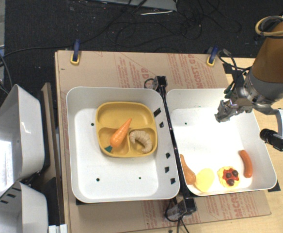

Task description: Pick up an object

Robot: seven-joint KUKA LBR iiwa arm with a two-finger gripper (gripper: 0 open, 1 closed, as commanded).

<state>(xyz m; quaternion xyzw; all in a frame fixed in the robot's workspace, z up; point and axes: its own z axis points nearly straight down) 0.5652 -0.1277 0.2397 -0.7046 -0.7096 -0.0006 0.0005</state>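
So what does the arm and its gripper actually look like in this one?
The arm has an orange band above a grey wrist section. Dark cables run along the wrist. The gripper is a small dark grey metal assembly at the tip.

Camera, one, fixed: we look down from above the bench (pixel 112 64) at a slant, its far edge toward the top of the picture and its near edge toward the bottom. We stand far enough off to take in both white bins whole, the left bin (pixel 81 144) and the right bin (pixel 214 140) side by side across the middle, with dark floor (pixel 39 18) and cables beyond. The arm (pixel 272 62) enters from our right
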